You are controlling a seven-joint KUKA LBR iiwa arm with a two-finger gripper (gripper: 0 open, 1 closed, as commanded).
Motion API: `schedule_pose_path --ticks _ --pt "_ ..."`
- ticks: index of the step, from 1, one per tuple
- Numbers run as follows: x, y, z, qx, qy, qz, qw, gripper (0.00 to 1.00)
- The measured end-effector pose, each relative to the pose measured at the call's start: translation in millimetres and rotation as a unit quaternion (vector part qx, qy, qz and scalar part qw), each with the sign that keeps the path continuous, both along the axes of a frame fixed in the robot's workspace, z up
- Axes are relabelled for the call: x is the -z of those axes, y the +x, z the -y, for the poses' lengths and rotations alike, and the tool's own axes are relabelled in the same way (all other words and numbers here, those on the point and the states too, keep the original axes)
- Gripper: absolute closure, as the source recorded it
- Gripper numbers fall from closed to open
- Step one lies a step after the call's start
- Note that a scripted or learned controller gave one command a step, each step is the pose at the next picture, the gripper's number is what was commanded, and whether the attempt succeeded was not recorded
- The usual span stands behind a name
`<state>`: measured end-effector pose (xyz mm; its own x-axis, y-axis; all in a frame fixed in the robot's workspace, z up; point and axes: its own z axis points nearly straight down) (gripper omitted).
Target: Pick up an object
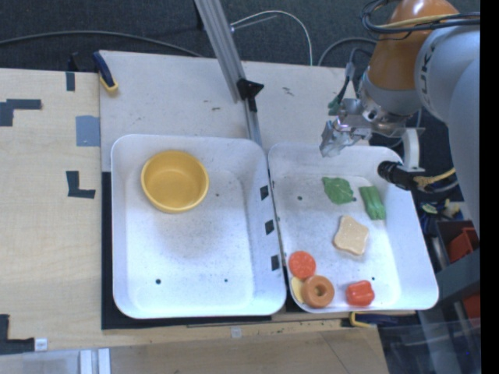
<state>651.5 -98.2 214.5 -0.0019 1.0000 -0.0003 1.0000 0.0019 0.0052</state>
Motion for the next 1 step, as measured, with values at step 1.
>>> schedule_pose_path --ticks 1 --pt "-11.0 0.4 -0.7 0.0 0.0004 -0.002 1.0 1.0"
